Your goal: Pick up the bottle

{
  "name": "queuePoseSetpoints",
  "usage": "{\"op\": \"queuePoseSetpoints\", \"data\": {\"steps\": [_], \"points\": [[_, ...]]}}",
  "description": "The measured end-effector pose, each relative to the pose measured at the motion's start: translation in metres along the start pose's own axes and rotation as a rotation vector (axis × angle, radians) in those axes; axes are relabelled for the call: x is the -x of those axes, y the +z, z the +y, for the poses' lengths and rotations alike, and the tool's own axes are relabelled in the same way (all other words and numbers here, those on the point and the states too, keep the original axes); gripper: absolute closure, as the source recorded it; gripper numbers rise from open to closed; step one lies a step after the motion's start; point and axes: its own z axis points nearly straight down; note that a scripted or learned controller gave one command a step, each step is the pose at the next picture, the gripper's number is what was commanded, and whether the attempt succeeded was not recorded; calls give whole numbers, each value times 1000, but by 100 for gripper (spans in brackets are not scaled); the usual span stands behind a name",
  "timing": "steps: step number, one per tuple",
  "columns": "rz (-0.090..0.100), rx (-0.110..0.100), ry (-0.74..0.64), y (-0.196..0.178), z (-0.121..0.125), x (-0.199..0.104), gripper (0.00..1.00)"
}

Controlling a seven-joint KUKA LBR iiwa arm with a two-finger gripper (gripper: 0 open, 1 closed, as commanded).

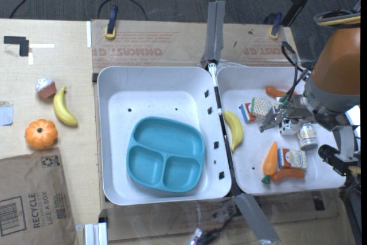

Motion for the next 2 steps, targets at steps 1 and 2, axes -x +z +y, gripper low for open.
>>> {"op": "queuePoseSetpoints", "data": {"steps": [1, 2], "points": [[1, 2, -157, 118, -18, 16, 0], [-1, 2, -70, 17, 31, -45, 0]]}}
